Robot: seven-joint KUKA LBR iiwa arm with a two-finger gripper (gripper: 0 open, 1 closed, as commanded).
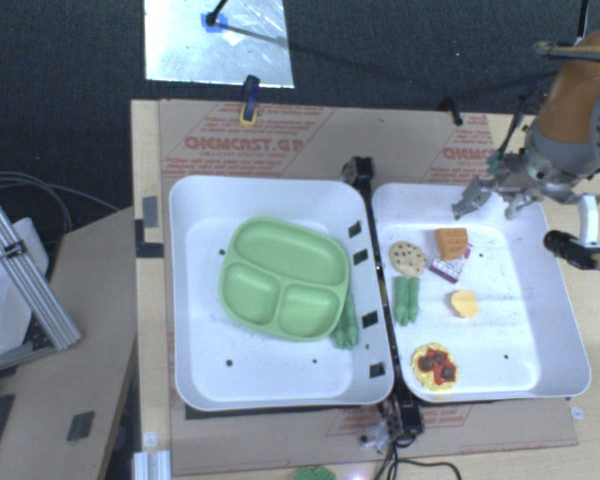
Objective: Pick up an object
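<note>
On the bench sit two shallow white bins side by side: the left bin [195,268] and the right bin [540,298]. Inside the left bin lies a green divided tray [283,278], with a green pod-shaped toy [346,326] tucked against its lower right edge. From the right, the grey arm [578,108] with its orange band reaches over the far rim of the right bin. Its gripper [492,200] hangs above that bin's upper edge with the two fingers spread apart and nothing between them. Below it in the right bin rest small toy foods: an orange block [451,241], a cookie [407,258], a green bean piece [407,299], a yellow wedge [464,304] and a little pizza [435,365] nearest the front.
</note>
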